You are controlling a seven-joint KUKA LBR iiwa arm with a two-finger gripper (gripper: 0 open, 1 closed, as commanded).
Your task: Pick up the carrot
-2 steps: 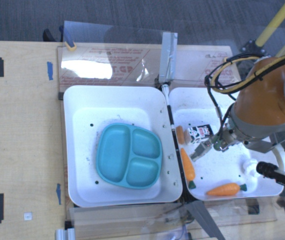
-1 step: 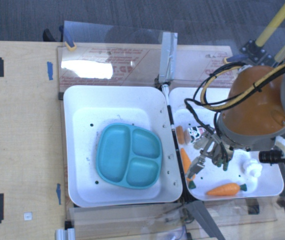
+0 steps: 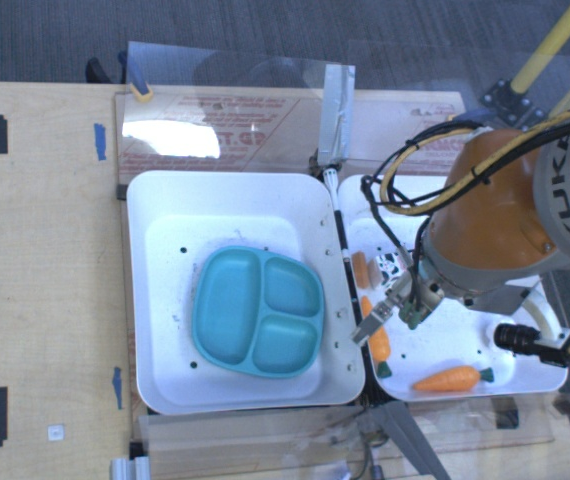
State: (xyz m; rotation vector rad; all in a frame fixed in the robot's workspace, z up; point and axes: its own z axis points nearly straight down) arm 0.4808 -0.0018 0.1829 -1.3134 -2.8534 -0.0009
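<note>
The plate [image 3: 258, 311] in the left of the frame is a light turquoise blue, set in a white bin [image 3: 155, 268]. At lower right, the carrot [image 3: 446, 379] is bright orange with a small dark green tip. A smaller orange piece [image 3: 378, 345] lies near centre, and another orange piece [image 3: 361, 269] above it. The arm [image 3: 490, 208] at right shows a glossy orange band with grey, wrapped by black and yellow cables [image 3: 405, 168]. The bench [image 3: 40, 268] is pale tan wood with blue tape marks [image 3: 99, 140].

Fixed overhead cam, slanted down, both bins [image 3: 155, 298] in frame.
</note>
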